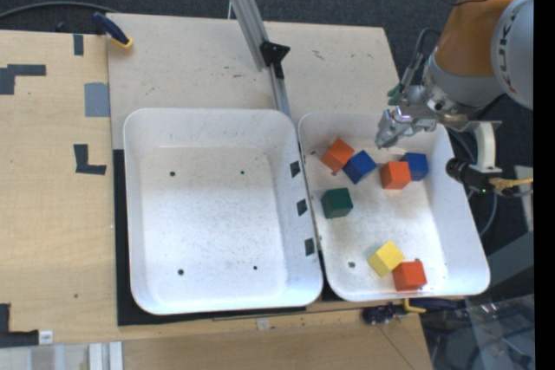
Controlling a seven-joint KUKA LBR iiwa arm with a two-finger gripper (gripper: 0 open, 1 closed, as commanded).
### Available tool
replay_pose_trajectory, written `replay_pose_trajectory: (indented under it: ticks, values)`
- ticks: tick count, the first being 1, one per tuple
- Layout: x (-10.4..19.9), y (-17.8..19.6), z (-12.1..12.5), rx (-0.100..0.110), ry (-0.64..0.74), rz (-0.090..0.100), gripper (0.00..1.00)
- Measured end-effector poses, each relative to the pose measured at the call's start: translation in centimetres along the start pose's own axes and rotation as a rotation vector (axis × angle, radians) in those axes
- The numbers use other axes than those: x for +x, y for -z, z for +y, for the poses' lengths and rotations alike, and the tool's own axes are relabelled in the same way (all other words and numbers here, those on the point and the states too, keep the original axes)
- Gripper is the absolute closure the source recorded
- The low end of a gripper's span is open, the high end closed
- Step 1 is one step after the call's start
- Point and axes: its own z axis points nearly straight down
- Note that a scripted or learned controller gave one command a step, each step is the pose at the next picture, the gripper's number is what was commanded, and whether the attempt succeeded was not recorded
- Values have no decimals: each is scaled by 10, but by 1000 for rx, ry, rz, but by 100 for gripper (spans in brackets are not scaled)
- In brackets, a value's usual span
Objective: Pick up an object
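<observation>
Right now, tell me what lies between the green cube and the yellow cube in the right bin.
In the camera view, bare white bin floor separates the green cube from the yellow cube; no block sits between them.

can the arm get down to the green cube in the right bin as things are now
Probably yes. The small green cube sits apart from the other blocks in the shallow white right bin, with bare floor around it and nothing above it. The gripper hovers over the same bin's far side, near the orange and blue cubes.

Seven blocks [361, 165] in right bin [451, 230]
</observation>
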Motion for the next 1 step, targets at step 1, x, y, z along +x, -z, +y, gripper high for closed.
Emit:
replay_pose_trajectory:
  ticks: [1]
  values:
    - [48, 3, -15, 5, 4, 2, 100]
